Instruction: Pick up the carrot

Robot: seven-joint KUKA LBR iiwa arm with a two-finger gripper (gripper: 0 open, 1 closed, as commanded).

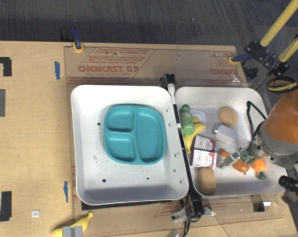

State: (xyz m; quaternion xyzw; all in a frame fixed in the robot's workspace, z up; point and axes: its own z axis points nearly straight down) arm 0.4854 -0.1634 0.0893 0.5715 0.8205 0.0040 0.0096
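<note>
One fixed camera sits above the tabletop (pixel 30 132) and looks down at a slant. It is far enough back to take in both white bins (pixel 84 132) whole, side by side. The arm (pixel 287 125) enters at the frame's right edge.

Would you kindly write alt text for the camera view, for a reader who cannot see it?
The grey arm's gripper hangs over the right white bin, close beside an orange carrot among other small food items. The left white bin holds a teal divided plate.
</note>
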